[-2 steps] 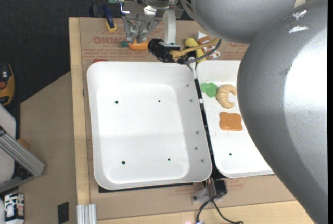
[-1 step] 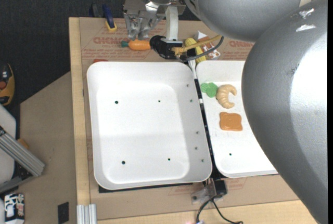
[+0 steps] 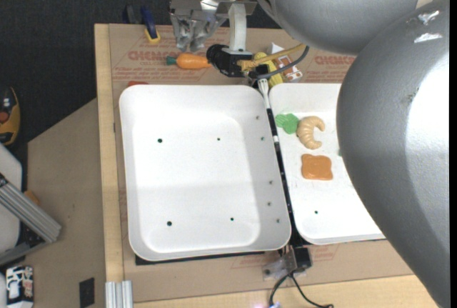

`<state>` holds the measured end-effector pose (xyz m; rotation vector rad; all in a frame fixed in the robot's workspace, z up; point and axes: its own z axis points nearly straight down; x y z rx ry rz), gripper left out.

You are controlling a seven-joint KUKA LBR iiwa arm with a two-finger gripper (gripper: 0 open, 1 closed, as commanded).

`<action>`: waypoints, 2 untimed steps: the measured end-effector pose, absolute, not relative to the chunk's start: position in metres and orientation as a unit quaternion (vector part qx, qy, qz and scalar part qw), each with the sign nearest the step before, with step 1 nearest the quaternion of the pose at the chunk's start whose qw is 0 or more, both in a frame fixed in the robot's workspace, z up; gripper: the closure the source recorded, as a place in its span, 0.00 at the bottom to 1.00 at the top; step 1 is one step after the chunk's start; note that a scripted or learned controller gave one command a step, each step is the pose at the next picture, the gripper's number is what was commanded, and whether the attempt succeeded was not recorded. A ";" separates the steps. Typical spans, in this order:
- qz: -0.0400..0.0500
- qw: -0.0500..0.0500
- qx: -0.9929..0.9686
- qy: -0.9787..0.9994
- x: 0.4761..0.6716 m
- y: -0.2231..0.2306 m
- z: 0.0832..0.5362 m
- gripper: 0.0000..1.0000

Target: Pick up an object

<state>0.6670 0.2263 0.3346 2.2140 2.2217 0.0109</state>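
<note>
My gripper hangs raised over the far edge of the bench, just beyond the left bin. A small orange carrot with a green tip sits crosswise right at the fingertips, and the fingers look shut on it. In the right bin lie a green piece, a tan croissant and an orange-brown slab, all close together near the bin's left wall. The arm's large grey body covers the right part of that bin.
A blue and yellow tool lies at the bench's far left corner. The bins stand side by side on a cardboard sheet. A metal rail runs off the bench's left side.
</note>
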 end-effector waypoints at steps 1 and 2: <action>0.005 0.003 0.705 0.709 0.667 0.227 0.345 1.00; 0.006 0.004 0.705 0.709 0.667 0.228 0.356 1.00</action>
